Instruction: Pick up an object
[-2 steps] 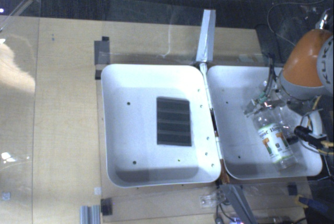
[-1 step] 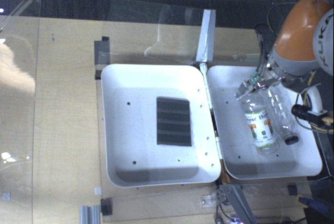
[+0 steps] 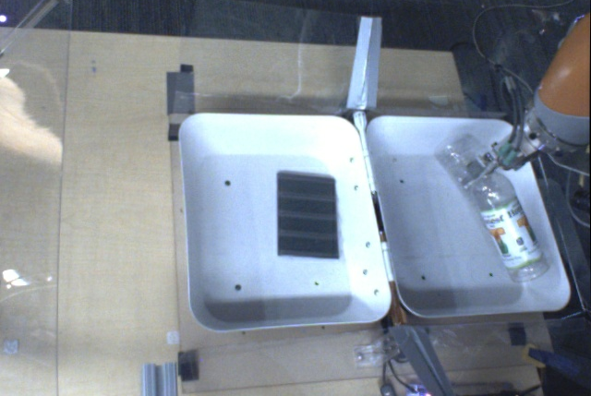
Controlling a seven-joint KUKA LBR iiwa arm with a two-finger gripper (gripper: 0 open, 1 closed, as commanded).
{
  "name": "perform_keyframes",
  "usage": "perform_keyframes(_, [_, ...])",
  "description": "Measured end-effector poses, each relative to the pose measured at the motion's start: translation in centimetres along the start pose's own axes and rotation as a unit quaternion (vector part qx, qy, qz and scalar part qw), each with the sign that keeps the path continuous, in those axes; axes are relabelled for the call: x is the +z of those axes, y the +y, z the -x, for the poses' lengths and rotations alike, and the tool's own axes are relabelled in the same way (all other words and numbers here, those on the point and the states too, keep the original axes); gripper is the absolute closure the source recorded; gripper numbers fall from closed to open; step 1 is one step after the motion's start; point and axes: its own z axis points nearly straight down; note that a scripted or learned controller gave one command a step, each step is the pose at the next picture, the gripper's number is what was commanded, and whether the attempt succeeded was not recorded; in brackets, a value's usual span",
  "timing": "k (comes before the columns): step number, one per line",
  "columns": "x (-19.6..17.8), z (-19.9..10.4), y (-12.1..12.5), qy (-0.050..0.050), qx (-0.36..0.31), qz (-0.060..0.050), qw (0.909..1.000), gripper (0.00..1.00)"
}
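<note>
Gripper (image 3: 494, 159) sits at the neck end of the clear bottle (image 3: 503, 223), whose long axis runs down-right toward the right bin's (image 3: 416, 200) near corner; finger spread cannot be told.

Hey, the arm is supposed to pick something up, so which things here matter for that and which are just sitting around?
For the job:
- gripper, over the right bin
- clear plastic bottle, lying in that bin by the gripper

Just lying about:
- dark ridged block in the left bin
- wooden bench
</note>
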Motion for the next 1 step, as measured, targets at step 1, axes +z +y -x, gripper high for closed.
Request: perform_keyframes(1, [-1.97,-2.38,10.66,0.000,0.017,0.001,0.9999,1.00])
